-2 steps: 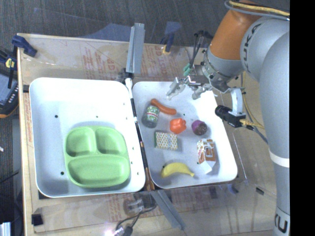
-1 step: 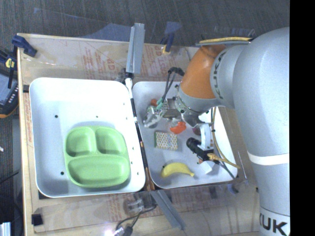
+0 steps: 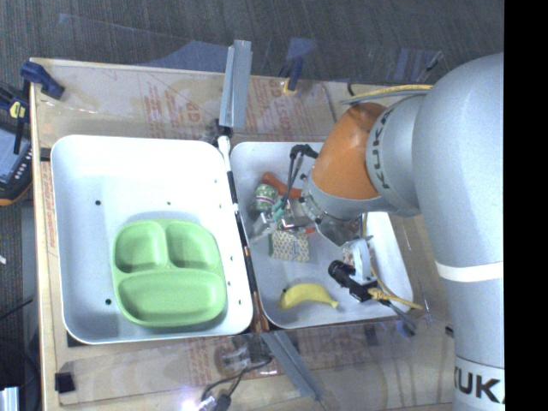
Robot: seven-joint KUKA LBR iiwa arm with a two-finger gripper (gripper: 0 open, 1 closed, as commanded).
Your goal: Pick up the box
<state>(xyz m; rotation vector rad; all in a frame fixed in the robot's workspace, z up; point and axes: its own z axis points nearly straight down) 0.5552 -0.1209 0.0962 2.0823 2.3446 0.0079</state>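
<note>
The small patterned cardboard box [image 3: 288, 245] lies in the right white bin [image 3: 390, 255], between a yellow banana [image 3: 308, 295] and a green can [image 3: 265, 199]. The pincer [image 3: 287, 223] hovers at the box's far edge; whether it is released or clenched cannot be told. A good grasp needs it centred over the box, clear of the can.

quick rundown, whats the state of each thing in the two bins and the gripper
green divided tray: flat, upright, in the left bin
banana: lying near the right bin's front edge
box: patterned, lying flat under the gripper
can: on its side
gripper: low over the box
</note>
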